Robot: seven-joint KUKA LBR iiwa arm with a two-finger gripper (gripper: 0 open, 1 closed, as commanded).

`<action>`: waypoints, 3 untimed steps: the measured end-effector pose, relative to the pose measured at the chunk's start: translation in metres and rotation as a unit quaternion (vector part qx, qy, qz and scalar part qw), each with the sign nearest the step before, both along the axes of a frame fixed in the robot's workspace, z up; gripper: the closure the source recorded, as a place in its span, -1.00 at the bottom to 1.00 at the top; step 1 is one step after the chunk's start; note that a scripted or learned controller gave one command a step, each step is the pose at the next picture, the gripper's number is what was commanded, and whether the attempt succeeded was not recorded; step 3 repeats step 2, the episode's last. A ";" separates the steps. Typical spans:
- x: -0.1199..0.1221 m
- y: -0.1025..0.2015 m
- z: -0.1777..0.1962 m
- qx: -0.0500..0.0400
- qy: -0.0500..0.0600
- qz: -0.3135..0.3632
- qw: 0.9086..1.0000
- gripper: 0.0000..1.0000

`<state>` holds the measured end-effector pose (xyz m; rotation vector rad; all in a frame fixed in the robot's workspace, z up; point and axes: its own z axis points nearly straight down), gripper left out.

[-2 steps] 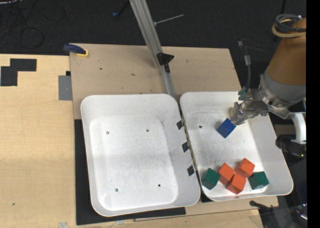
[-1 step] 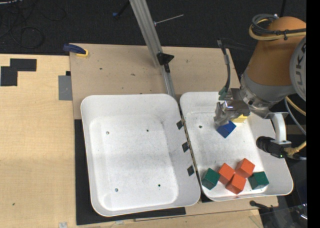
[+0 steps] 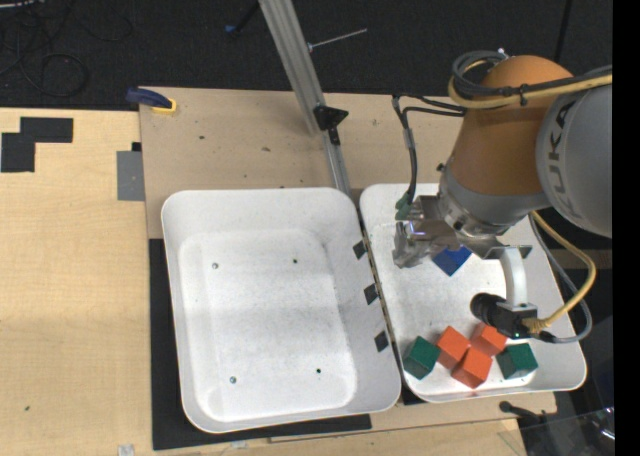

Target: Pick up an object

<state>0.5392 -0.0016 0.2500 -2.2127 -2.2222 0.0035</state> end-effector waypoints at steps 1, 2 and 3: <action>-0.016 0.047 -0.006 0.000 0.000 0.000 1.000 1.00; -0.017 0.088 -0.013 -0.001 0.001 0.000 1.000 1.00; -0.017 0.088 -0.013 -0.001 0.001 0.000 1.000 1.00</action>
